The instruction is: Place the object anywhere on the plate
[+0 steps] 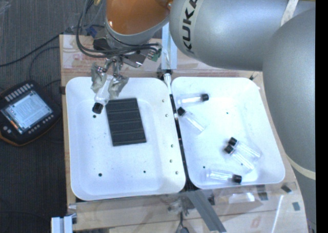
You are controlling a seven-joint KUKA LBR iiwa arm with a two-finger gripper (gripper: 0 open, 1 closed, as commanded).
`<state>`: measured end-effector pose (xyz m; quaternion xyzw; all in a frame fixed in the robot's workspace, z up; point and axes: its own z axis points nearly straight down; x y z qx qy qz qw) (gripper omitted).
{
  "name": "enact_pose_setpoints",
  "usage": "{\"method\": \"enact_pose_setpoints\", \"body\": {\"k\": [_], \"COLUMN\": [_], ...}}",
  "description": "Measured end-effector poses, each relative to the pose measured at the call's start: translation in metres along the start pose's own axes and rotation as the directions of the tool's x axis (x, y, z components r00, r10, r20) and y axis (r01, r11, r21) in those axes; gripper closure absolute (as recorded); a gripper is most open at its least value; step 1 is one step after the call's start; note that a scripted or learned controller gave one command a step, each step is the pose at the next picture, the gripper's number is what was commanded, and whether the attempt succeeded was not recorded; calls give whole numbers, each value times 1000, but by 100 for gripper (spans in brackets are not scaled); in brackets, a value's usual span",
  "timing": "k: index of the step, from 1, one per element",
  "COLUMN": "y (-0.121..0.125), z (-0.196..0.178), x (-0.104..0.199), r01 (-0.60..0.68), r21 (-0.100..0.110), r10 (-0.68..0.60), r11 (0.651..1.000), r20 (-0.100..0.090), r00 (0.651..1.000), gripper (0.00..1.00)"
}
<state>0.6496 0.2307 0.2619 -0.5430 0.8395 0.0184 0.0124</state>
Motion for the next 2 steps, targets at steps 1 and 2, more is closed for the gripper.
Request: {"method": "enact_pose_setpoints", "body": {"k": [1,2], "y": [-22,-22], "z": [61,52], "x": [2,1], "r01": [228,225], "r21": [6,6], "r10": [-228,-224], "r11": [974,974], "r20": [-41,-35], "r00": [973,974], "gripper": [100,100]}}
